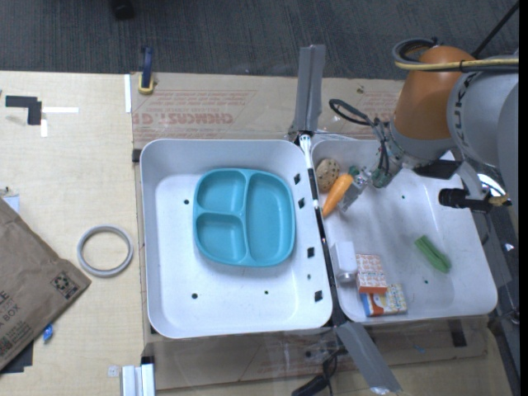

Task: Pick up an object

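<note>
Arm: grey w/ orange band, reached in from right, wrist hung over upper part of right bin.
Gripper: seen low at upper-left of right bin, tip just beside orange carrot-shaped item; contact can't be confirmed.
Pincer state: can't be told, fingertips too small/dark to be resolved.
Carrot item: laid tilted against right bin's left wall, near a tan speckled round obj.
Right bin, other: green oblong piece at right-centre; small cartons at lower left, well apart from gripper.
Left bin: teal divided plate laid flat at centre.
Bench, left: tape ring placed beside brown cardboard box.
</note>
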`<state>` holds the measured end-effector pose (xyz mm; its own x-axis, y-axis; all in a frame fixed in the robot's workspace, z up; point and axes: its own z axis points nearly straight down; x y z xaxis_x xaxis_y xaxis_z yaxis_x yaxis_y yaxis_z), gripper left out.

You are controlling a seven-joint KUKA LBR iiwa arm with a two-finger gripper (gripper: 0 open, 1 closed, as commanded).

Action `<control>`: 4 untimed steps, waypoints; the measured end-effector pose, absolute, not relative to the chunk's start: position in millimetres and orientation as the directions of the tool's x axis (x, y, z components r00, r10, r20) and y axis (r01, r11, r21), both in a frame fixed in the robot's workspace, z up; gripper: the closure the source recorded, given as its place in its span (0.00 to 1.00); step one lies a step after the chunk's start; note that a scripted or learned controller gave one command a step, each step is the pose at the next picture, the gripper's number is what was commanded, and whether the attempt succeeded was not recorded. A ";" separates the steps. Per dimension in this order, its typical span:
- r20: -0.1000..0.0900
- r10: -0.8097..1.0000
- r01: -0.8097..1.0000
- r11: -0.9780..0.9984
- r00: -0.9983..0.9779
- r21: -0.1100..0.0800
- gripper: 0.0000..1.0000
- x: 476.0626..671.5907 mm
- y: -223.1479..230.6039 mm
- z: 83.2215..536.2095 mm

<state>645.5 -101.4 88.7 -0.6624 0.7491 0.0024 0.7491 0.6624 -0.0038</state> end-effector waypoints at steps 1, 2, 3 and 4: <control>0.002 0.749 0.749 0.663 -0.663 -0.004 0.00 645.5 -101.4 88.7; 0.005 0.751 0.751 0.660 -0.660 -0.006 1.00 645.9 -102.7 95.0; 0.002 0.961 0.961 0.275 -0.275 -0.007 1.00 628.3 -105.9 88.3; 0.000 0.991 0.991 0.137 -0.137 -0.006 1.00 629.8 -85.7 188.4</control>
<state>629.8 -85.7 188.4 -0.1371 0.9906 -0.0004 0.9905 0.1371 -0.0063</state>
